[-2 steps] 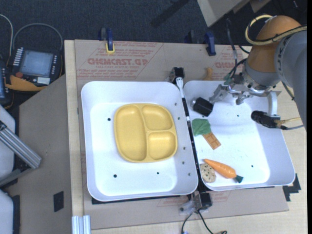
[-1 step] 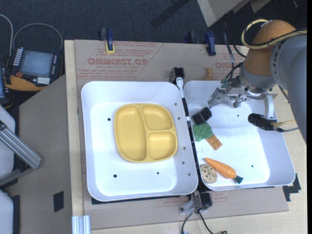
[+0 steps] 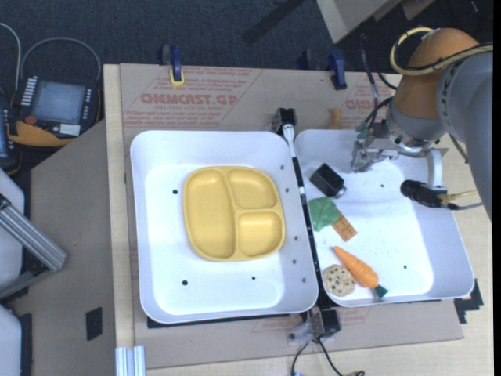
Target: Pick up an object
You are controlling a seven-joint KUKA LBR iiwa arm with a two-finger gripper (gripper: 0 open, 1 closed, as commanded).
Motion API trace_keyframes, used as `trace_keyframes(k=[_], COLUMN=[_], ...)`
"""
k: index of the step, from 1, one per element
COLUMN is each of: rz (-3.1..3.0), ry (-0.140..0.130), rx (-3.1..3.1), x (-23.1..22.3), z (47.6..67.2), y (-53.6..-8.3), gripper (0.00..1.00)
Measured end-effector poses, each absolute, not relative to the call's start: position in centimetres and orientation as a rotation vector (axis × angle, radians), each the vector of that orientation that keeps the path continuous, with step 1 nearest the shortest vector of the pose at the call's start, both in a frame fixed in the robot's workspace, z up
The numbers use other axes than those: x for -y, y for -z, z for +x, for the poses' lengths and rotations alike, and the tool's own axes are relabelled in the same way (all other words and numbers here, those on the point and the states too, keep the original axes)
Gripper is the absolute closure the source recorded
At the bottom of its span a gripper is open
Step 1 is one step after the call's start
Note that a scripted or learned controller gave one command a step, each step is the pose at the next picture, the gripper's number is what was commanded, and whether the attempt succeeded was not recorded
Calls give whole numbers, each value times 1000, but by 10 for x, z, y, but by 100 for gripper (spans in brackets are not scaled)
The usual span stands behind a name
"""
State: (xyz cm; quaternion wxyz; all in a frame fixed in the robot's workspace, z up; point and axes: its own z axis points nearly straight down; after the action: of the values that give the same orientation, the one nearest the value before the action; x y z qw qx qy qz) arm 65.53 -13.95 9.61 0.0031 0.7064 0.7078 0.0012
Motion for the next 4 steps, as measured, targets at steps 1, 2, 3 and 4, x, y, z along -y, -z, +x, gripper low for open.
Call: trace_keyframes(k=[1, 2, 3, 4], rz=[2217, 2214, 2213, 2220], ry=[-5, -6, -8, 2], rx=[-2217, -2217, -2216, -2228], x=[136, 144, 144, 94], z=[648, 657, 657, 636], y=[-147, -200, -266, -255], gripper=[100, 100, 100, 100])
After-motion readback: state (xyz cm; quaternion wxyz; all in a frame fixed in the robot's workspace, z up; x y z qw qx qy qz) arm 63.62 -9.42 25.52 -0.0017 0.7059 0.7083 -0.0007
